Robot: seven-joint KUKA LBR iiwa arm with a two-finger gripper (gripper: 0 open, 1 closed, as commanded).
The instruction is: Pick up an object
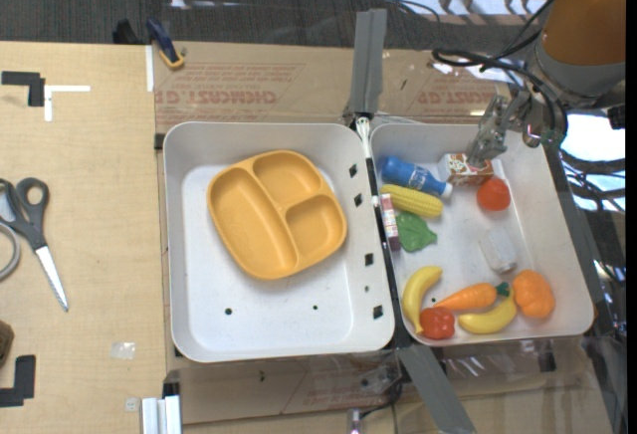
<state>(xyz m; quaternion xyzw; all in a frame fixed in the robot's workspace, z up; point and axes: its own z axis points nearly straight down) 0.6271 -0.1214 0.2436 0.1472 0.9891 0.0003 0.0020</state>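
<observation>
Metal gripper (488, 145), finger state impossible to tell, hovers over small carton (466, 167) at right bin (567, 223) far side; crowding tomato (493, 194), blue bottle (412, 173) risk deflected grasp.

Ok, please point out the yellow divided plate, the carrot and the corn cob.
yellow divided plate (276, 213), camera view, centre ridge.
carrot (466, 298), camera view, middle of its orange body.
corn cob (411, 200), camera view, its middle.

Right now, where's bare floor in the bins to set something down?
Left bin: a bare strip below the yellow divided plate. Right bin: small patch between green toy and clear cup. Its front corner, bananas and carrot, is crowded.
</observation>
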